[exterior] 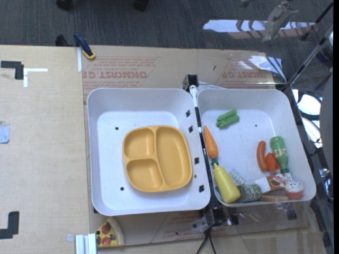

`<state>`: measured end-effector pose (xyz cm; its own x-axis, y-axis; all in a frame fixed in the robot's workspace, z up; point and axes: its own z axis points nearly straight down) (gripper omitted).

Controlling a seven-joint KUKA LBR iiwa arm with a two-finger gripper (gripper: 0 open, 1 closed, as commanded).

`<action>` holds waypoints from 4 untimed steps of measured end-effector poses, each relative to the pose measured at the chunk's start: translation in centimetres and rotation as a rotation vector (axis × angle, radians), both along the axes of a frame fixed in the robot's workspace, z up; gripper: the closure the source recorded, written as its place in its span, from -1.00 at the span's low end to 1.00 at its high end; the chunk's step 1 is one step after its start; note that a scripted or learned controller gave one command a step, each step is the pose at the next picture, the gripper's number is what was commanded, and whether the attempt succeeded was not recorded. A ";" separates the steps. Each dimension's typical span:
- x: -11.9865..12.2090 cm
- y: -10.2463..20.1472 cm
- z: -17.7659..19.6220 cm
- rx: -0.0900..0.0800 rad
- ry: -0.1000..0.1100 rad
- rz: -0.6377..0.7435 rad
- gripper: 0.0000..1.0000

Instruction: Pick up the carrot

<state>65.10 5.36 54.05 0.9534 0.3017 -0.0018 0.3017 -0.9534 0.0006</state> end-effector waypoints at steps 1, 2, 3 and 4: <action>-0.9 4.6 -0.1 -0.001 0.002 0.143 -1.00; -0.2 7.6 0.0 0.000 0.000 0.109 -1.00; -0.1 7.4 0.8 -0.001 -0.001 0.103 1.00; -0.2 7.4 0.8 -0.001 0.000 0.103 -1.00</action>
